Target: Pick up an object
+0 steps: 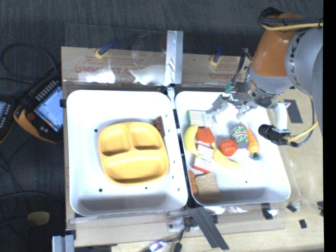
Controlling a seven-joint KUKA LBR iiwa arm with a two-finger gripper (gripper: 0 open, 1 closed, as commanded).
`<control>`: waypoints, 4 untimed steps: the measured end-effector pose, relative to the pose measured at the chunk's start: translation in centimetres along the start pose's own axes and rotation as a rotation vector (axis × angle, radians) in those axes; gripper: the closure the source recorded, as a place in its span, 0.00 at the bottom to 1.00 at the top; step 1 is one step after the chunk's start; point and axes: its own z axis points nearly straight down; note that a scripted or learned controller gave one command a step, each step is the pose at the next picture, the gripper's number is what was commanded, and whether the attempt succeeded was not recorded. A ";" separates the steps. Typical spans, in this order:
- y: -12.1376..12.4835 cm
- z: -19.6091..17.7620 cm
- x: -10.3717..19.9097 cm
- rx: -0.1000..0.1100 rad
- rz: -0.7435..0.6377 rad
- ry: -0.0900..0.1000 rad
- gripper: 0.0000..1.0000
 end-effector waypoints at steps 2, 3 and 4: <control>-6.0 10.8 -0.9 -0.015 -0.347 -0.004 0.00; -5.6 9.4 -0.8 -0.027 -0.346 -0.004 1.00; -5.7 9.6 -0.8 -0.024 -0.346 -0.002 0.00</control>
